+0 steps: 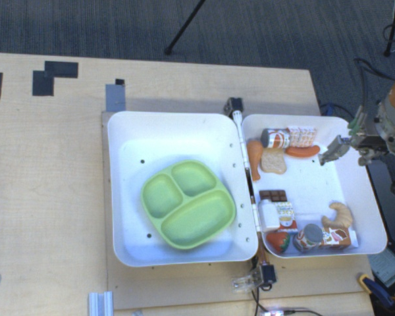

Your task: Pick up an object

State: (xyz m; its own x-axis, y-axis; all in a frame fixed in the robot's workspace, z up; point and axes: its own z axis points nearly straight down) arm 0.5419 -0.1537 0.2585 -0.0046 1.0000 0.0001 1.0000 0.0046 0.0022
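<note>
Grey gripper hangs over the right bin; whether its claw is apart, we cannot tell.

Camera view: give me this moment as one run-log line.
gripper above right bin, near sausage | nothing visibly held | green plate in left bin | pick not yet done

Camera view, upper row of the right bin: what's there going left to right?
Orange carrot → tan bread slice → red sausage → grey two-finger gripper. Can and box above the bread left out: their spans overlap the others.
</note>
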